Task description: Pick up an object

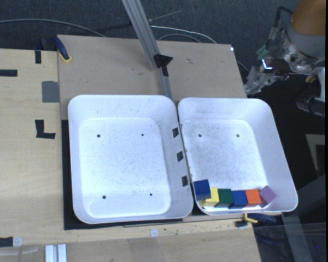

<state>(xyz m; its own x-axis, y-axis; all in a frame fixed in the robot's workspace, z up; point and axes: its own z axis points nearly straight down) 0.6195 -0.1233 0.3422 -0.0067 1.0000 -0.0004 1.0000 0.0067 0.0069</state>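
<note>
Coloured blocks (233, 196) lower right, in right bin (273, 125) | gripper (257, 81) upper right, outside bins | grip state: cannot tell

A row of small coloured blocks lies along the near wall of the right bin (273, 125): a blue block (201, 188) atop a yellow one (210, 200), then green (224, 196), blue (239, 198), orange (252, 196) and purple (267, 194).

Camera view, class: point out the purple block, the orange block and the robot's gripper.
purple block (268, 193), camera view, on its top face.
orange block (253, 196), camera view, on its top face.
gripper (255, 81), camera view, at the tips beyond the right bin's far corner.
</note>
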